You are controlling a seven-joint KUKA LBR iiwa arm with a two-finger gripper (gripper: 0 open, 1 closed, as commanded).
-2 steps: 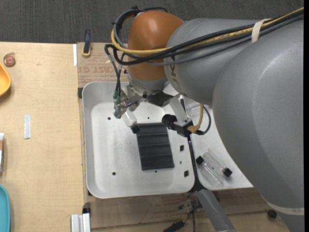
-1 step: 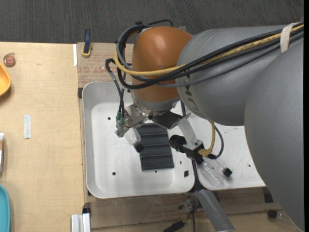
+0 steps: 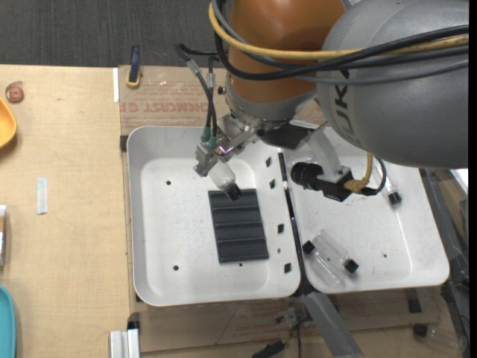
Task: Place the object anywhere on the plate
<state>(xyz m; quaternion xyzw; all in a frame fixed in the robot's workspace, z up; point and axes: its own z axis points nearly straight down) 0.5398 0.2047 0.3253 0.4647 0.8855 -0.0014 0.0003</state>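
Note:
A black ridged plate [image 3: 239,227] lies flat in the middle of the left white bin [image 3: 149,230]. My gripper [image 3: 221,176] hangs just above the plate's far edge, its tip close to the plate's top left corner. A small pale translucent piece [image 3: 221,174] shows at the gripper's tip, and I cannot tell whether it is held. A clear plastic object [image 3: 328,258] with a small black part lies near the front left of the right bin [image 3: 417,259].
The arm's big orange and grey body covers the back of both bins. A black fitting with a yellow cable [image 3: 322,178] hangs over the right bin. The wooden bench to the left bears an orange item [image 3: 4,125] and a teal item [image 3: 4,323].

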